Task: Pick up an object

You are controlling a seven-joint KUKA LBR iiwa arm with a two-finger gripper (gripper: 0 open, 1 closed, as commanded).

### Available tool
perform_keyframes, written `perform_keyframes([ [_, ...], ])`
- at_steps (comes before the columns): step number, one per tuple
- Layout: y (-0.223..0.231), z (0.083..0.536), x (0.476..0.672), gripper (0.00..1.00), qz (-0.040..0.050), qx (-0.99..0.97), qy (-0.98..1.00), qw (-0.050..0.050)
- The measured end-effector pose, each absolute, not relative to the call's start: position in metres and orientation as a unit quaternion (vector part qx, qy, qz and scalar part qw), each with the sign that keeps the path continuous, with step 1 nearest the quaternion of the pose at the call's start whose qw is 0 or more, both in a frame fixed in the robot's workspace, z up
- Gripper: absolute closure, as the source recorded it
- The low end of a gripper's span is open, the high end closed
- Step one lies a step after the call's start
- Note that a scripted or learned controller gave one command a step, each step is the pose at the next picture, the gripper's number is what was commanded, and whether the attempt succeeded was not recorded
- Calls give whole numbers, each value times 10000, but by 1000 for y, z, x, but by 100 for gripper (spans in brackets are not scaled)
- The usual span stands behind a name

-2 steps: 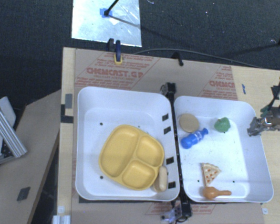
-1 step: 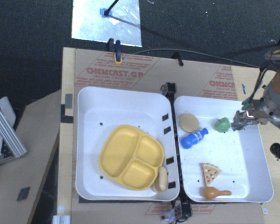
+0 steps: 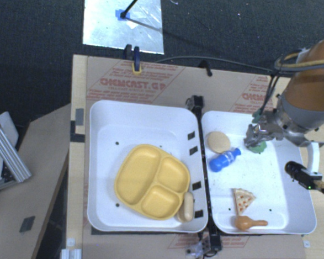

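Two red "CHEMCAST GP" prints mark the bench sheet (image 3: 133, 84); gripper (image 3: 255, 139) grip state unreadable over a green object (image 3: 258, 147).

Gripper (image 3: 256, 139) low over green object (image 3: 258, 147), right of tan round cookie (image 3: 218, 141); blue bottle (image 3: 224, 159) just below cookie; pizza slice (image 3: 243, 200) farther below.

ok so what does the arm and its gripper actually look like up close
The arm is rounded grey metal with a broad orange band above the wrist. Dark cables loop along its upper side. The gripper is a compact grey metal assembly. A white bracket and a black cylindrical part sit on the arm's near side.
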State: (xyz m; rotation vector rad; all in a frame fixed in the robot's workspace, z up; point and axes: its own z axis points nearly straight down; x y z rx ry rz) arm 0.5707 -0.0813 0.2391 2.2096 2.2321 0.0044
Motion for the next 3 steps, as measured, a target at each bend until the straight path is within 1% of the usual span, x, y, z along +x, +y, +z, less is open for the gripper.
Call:
perform_keyframes([
  [1,-31,227,584,100,12,7037,7105,2],
  [2,16,227,588,100,15,7036,7106,2],
  [3,72,236,605,100,23,7036,7106,7],
])
